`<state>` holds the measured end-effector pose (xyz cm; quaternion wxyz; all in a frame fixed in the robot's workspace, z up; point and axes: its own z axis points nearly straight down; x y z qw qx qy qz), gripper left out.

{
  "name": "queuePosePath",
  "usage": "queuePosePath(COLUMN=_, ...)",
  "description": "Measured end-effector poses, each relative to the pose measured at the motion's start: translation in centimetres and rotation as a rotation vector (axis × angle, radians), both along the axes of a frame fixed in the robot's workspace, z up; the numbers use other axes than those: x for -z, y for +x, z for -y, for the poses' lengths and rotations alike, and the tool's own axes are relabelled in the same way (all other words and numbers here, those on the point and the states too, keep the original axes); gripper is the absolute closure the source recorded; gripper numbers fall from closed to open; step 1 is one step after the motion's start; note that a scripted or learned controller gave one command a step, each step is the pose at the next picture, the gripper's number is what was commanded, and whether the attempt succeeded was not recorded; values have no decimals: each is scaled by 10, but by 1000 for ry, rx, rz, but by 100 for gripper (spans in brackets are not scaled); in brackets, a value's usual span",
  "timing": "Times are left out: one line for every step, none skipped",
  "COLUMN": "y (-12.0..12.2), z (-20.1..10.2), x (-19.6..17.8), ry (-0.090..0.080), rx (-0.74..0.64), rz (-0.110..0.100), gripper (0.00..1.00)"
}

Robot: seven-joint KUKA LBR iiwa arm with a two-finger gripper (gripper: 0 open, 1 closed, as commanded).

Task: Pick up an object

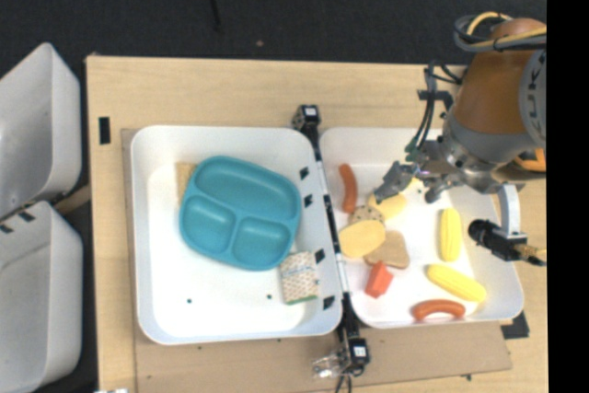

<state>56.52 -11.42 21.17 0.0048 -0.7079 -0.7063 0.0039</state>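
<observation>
Two-finger gripper (409, 181) hangs over upper part of right white bin (515, 294), fingers spread apart w/ nothing between them. Just below its left finger: pale yellow food piece (390, 206), then round tan bread-like disc (363, 238). Same bin also has orange sausage (349, 187), yellow corn cob (449, 234), yellow banana (455, 282). Left white bin (152, 290) holds teal compartment plate (241, 212).
</observation>
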Motion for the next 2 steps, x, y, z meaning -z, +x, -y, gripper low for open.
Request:
queuePosePath(y=3, z=0, x=-7, ry=-1, rx=-2, rz=13, gripper=0)
queuePosePath(y=2, z=-3, x=36, ry=-2, rx=0, rz=9, gripper=0)
